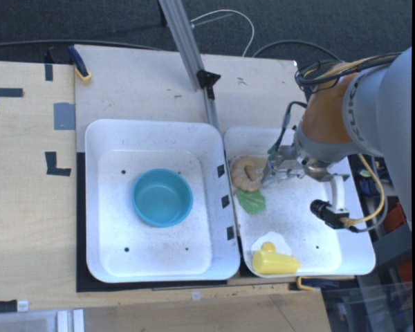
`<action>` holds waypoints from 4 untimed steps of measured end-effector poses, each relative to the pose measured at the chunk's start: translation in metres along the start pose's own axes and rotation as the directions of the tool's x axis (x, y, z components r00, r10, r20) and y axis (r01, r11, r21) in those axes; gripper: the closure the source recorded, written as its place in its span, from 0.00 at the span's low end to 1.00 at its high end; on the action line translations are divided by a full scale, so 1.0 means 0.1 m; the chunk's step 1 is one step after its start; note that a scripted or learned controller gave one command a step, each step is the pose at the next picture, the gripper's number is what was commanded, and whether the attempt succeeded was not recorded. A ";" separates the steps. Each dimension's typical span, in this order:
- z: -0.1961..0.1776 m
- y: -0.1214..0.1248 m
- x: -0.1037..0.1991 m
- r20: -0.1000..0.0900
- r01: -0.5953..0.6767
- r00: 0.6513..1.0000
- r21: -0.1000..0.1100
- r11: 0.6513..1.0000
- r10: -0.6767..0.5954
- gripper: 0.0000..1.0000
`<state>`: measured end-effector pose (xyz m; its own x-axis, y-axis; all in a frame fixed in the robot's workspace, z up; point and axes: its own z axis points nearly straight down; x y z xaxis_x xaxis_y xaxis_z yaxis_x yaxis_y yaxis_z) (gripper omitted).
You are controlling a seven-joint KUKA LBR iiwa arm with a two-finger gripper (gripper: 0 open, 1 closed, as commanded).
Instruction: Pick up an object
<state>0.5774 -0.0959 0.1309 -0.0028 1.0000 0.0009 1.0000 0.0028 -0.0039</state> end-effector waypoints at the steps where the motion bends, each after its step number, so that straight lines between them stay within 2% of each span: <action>1: -0.42 0.00 0.01 0.001 -0.001 1.000 -0.006 1.000 0.001 1.00; 2: -1.03 0.06 0.06 0.002 0.000 1.000 -0.010 1.000 0.000 1.00; 3: -1.02 0.06 0.07 0.000 -0.001 1.000 -0.002 1.000 0.001 1.00; 4: -0.90 -0.04 0.58 0.000 0.003 1.000 -0.001 1.000 -0.003 1.00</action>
<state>0.5731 -0.0382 0.2213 -0.0055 1.0000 0.0014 1.0000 0.0055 -0.0033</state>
